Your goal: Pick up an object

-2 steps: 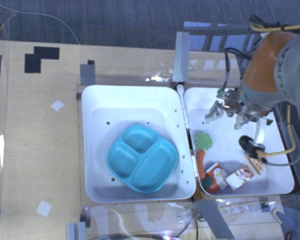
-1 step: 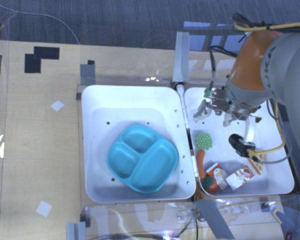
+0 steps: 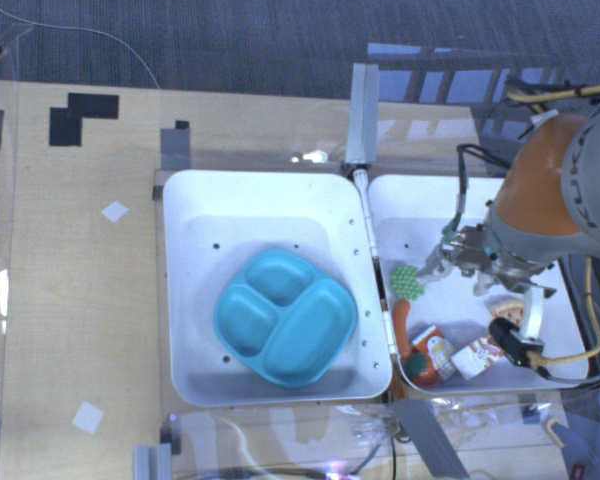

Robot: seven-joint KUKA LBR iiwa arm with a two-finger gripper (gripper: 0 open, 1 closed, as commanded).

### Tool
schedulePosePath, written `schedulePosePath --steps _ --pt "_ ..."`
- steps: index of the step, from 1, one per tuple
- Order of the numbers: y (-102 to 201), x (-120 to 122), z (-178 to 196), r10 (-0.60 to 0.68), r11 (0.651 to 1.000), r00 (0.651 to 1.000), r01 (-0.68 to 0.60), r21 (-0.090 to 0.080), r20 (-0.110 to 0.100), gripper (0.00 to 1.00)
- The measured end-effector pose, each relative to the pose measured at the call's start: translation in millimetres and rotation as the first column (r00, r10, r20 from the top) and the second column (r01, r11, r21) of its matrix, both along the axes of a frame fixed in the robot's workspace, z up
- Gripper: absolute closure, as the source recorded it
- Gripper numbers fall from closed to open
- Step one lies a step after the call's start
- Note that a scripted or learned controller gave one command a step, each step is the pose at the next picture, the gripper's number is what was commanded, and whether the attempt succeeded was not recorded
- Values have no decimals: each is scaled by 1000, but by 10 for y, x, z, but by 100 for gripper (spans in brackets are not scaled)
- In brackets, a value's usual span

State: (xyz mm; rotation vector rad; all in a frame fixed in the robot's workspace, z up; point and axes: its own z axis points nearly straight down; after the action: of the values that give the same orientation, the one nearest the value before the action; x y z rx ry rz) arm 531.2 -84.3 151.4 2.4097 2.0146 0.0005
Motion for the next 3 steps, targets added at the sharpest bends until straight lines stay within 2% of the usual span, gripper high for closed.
schedulePosePath --steps 1,2,3 --pt "-128 -397 -613 195 981 981 -195 -2 13 0" --pt "-257 837 -635 350 937 937 -350 -4 8 0" --pt "-23 -112 9 384 924 924 -384 -2 4 0"
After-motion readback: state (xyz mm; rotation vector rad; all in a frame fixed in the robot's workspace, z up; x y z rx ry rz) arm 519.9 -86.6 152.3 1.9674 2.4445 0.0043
